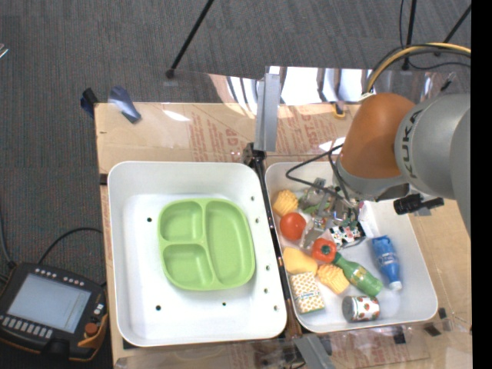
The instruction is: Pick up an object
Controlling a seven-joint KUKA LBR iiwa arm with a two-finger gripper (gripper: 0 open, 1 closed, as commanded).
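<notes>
Setting: grey carpeted floor; bench (138,133) of taped brown board bearing two shallow white bins side by side.

Arm (415,141): grey with orange band, reaching in over the right bin (419,271). Gripper (327,206) low among the clutter at that bin's upper left; whether it is spread or closed, or has anything, cannot be told.

Left bin (127,206): holds a green divided plate (206,244).

Right bin, candidates for picking: blue bottle (386,258), green bottle (359,275), small can (360,308), yellow box (307,292), two pieces of corn (335,279) and (284,202), red tomato (292,225), checkered item (346,233) just beside the gripper.

Advice: items crowd and touch near the gripper; a clean grasp likely needs a descent centred on one piece, tomato or checkered item being nearest. Neighbours may be nudged or wedge between the tips.

Off the bench: control pendant (50,306) on the floor, lower left.
</notes>
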